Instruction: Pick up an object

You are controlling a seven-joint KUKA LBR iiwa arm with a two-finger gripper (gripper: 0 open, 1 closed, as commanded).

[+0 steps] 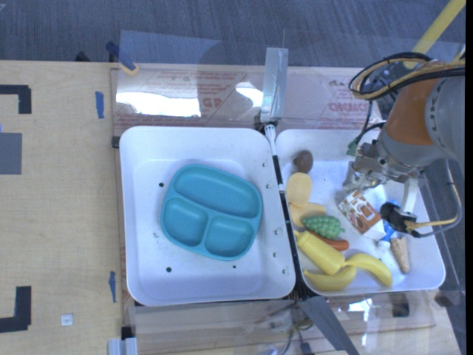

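Camera view: my gripper [367, 187] hangs low in the right bin [436, 268], directly above a small printed carton [359, 211]; whether it grips anything, I cannot tell. Left of the carton lie green produce [324, 225] and a banana [351, 271].

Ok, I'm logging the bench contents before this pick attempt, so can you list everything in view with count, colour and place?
Bins: two, white, side by side on the bench.
Divided plate: one, teal, three compartments, middle of the left bin.
Banana: one, yellow, front of the right bin.
Yellow bottle-shaped toy: one, just behind the banana.
Green bumpy piece: one, on an orange-red piece, right bin's left side.
Pale yellow pieces: two, stacked along the right bin's left wall.
Brown round item: one, back left of the right bin.
Small packet: one, white and orange-brown, right bin centre.
Cone: one, tan, right bin's right side.
Arm: one, grey with orange band; its pincer is above the packet.
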